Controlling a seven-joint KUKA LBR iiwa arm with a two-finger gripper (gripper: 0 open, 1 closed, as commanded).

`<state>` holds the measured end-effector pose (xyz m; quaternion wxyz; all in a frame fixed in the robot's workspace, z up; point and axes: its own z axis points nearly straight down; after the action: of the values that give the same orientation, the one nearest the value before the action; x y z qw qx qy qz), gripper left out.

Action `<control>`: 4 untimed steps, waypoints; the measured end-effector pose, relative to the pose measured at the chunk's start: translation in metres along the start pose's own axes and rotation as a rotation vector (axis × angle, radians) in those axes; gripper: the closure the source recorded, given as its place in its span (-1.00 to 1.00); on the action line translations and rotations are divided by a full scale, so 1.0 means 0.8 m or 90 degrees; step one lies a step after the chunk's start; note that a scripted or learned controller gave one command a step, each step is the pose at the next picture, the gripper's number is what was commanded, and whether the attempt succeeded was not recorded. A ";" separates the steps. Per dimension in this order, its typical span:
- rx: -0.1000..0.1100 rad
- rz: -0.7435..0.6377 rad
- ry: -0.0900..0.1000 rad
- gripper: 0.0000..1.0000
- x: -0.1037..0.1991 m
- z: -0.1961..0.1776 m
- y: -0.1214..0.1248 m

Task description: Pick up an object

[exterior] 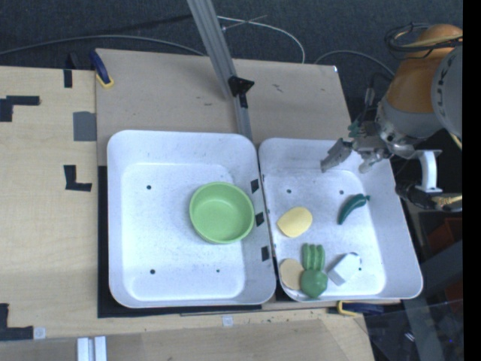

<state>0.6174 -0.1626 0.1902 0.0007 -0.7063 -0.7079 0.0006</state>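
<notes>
My gripper [352,161] hangs over the back edge of the right bin [391,224], fingers spread apart with nothing between them. Below it in that bin lie a dark green chilli-shaped piece [351,207], a yellow oval piece [294,221], a green leafy toy vegetable [313,270] and a small grey-white block [343,269]. A pale round piece [289,271] sits at the bin's front left, partly under the green vegetable. The chilli lies closest to the gripper, a short way in front of it.
A green bowl [221,212] stands in the left bin [135,201] near its right wall. A slanted metal pole [218,43] crosses the bench behind the bins. Cables [278,32] trail on the dark floor beyond the bench.
</notes>
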 end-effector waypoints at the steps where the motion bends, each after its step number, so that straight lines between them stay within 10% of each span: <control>1: 0.000 0.000 0.000 -1.00 0.000 0.000 0.000; 3: 0.003 0.000 0.000 -1.00 0.001 0.125 0.005; 4: 0.001 -0.001 -0.001 1.00 0.002 0.108 0.007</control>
<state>0.6228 -0.1609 0.1035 0.0007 -0.7057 -0.7085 0.0012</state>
